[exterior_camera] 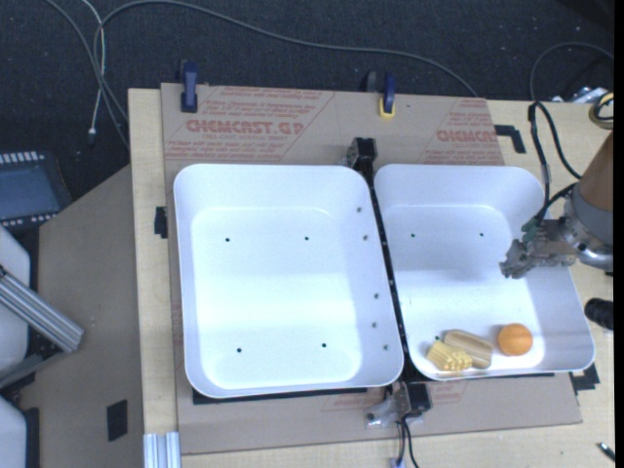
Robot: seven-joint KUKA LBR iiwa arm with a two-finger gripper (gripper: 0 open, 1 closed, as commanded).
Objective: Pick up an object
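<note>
Hovering over the right white plastic bin (487, 188), jaws' state unreadable — round orange ball (515, 339) and yellow corn cob (449, 358) hug the near wall; descent risks clipping the rim.

White bins (283, 193); orange ball (515, 339); yellow corn (449, 357); tan roll (470, 343).
</note>
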